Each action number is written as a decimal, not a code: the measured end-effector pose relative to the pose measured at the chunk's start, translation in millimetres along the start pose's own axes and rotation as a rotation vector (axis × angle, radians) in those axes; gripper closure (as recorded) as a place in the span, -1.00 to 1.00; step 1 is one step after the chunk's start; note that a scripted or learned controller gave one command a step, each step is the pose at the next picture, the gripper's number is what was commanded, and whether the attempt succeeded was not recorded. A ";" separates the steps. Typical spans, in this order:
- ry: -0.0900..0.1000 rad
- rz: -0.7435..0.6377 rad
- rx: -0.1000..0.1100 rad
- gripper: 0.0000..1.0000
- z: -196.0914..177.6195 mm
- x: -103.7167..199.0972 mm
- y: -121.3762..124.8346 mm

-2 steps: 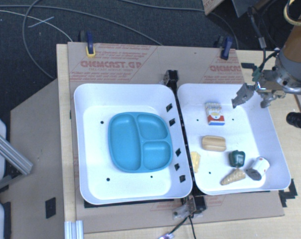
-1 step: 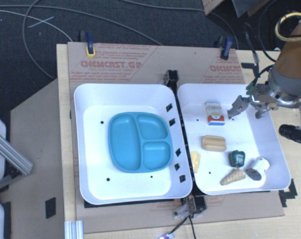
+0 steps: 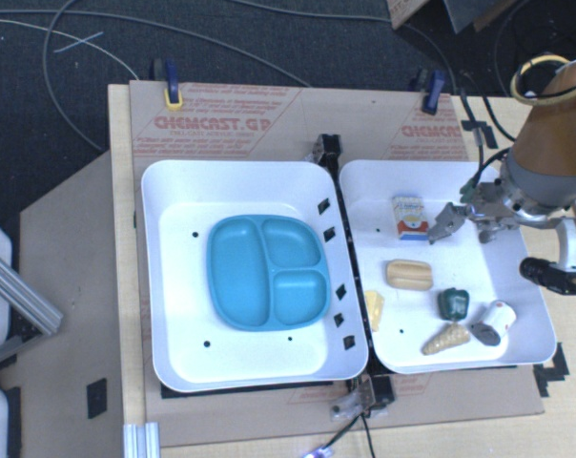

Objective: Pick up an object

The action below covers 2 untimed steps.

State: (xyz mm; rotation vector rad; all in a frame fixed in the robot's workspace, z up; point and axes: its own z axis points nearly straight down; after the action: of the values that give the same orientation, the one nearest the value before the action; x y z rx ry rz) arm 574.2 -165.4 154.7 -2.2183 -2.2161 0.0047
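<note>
The arm comes in from three o'clock and hangs over the right bin, its orange band up near the edge of the scene. The tool sits at the bin's upper middle, and I can see its grey fingers spread apart with nothing between them. Just beside it, at nine o'clock, stands a small white box with an orange and blue face, close but not touching as far as I can tell. Toward six o'clock from the box lies a tan bun-shaped piece. Lower right, a dark green item rests near a white cup-like thing with a grey piece against it. A cone-shaped beige object lies near the bin's front rim, and a yellow wedge leans on its left wall. Over in the left bin, a blue divided plate sits dead centre. Both bins rest on the counter.
</note>
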 end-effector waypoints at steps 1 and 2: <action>0.001 -0.002 0.000 -1.00 46.3 5.8 5.9; -0.001 -0.001 -0.007 1.00 32.0 5.3 7.2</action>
State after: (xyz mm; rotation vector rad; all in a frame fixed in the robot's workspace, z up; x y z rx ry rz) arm 581.2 -160.1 122.7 -2.2208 -2.2209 -0.0020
